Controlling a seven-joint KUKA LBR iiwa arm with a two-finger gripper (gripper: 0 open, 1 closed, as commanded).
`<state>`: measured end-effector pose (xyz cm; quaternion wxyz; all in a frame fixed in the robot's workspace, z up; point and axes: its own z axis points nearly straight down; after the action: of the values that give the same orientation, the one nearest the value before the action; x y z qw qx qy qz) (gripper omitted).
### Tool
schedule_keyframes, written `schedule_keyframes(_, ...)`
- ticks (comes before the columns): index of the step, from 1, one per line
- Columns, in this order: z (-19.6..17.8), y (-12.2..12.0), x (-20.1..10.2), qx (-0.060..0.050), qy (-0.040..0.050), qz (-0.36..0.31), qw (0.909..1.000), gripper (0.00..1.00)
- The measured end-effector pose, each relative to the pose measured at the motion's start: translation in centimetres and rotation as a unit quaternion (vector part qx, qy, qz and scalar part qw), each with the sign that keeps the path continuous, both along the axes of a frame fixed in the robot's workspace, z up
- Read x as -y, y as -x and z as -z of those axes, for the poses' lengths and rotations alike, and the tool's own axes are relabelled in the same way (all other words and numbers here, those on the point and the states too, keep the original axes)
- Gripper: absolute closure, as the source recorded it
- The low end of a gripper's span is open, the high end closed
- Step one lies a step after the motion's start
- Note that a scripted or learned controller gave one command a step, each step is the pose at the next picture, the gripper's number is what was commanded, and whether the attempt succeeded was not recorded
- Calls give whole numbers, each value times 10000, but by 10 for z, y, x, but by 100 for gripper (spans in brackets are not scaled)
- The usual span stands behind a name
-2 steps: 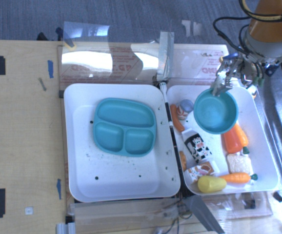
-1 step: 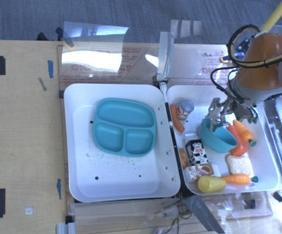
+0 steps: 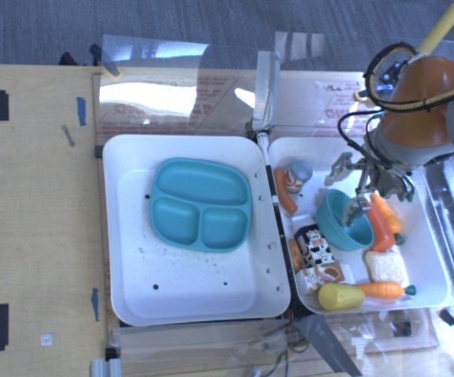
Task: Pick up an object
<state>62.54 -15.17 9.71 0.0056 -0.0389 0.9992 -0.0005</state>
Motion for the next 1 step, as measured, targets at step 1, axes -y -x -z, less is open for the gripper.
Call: schedule_keyframes(1, 5, 51, -34, 31, 18, -237, 9997, 0)
